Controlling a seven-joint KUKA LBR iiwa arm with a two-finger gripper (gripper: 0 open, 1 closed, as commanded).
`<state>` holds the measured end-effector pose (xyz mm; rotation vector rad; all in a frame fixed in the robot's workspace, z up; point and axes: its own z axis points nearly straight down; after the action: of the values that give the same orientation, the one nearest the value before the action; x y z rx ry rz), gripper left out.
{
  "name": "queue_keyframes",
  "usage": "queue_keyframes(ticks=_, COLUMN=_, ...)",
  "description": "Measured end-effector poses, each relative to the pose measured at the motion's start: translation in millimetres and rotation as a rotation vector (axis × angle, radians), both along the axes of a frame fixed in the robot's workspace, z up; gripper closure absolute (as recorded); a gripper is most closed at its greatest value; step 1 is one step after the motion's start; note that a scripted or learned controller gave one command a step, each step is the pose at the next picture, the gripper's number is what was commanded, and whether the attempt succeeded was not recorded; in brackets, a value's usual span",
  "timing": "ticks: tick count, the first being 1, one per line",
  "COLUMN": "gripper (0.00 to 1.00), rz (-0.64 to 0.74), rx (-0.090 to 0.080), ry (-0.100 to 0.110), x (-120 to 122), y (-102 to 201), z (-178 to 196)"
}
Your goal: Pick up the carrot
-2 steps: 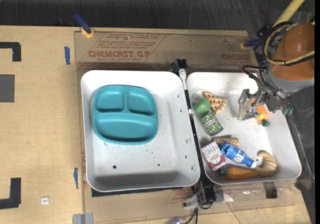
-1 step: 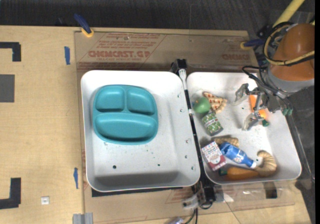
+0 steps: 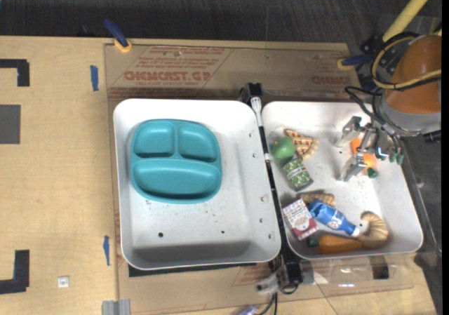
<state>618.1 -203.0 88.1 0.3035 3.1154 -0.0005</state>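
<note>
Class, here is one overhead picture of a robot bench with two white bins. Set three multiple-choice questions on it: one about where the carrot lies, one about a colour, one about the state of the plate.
1. Where does the carrot lie?
A. On the plate
B. Near the front edge of the right bin
C. On the cardboard outside the bins

2. What colour is the divided plate?
A. Teal
B. Red
C. Yellow

3. How does the plate sit in the left bin?
A. Upside down
B. Leaning on the bin wall
C. Flat, compartments up

Answers: 1 B, the orange carrot lies low in the right bin beside the blue packet. 2 A, its surface is teal. 3 C, three hollows face the camera.
</note>
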Motion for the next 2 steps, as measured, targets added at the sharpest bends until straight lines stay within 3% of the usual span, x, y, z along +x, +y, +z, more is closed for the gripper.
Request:
queue_keyframes(ticks=1, gripper=1.00, rz=0.002, rx=-0.004, ry=-0.016, x=4.6, y=0.0, z=15.5)
queue_keyframes(ticks=2, gripper=0.00, rz=0.002, rx=-0.003, ry=-0.015, x=4.2, y=0.2, z=14.6)
